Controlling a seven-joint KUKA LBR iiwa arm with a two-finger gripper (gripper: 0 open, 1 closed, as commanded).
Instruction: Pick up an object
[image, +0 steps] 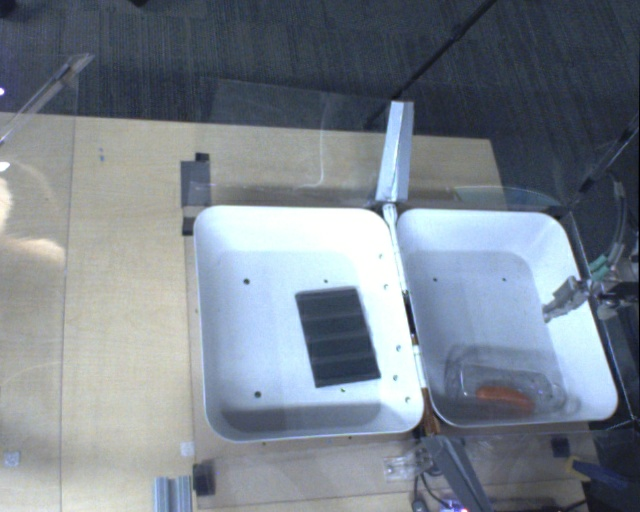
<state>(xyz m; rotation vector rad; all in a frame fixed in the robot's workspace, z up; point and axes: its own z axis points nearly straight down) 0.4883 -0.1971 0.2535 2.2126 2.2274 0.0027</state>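
A dark ribbed rectangular pad lies flat in the middle of the left bin. A clear plastic container with an orange item inside rests near the front of the right bin. My gripper pokes in over the right bin's right rim, above and to the right of the clear container and apart from it. Most of it is cut off by the view's edge.
The two bins meet at a central seam, where a grey metal post stands behind them. The wooden bench stretches out to the left. Cables and clamps lie along the bench's front edge.
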